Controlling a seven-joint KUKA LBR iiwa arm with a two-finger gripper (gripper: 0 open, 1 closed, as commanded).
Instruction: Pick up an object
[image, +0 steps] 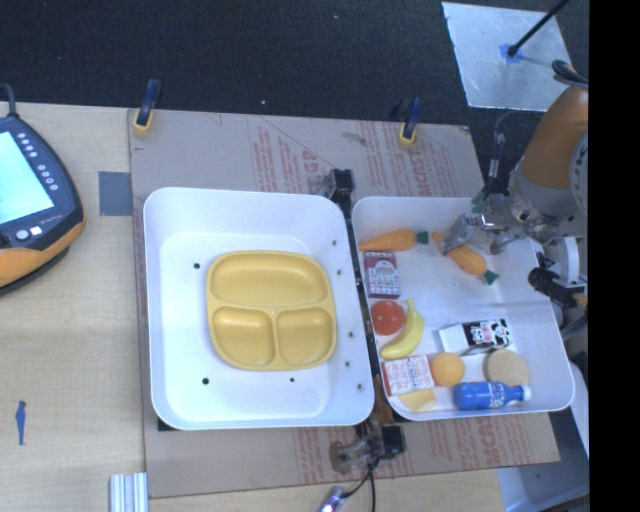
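The arm's jaws hover beside a carrot (467, 260) in the right bin (545, 325); the left bin (170, 300) holds a yellow tray (270, 308).

Fixed overhead cam, slanted, both bins (160, 300)

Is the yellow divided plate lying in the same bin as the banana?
No: the yellow divided plate lies in the left bin, while the banana lies in the right bin.
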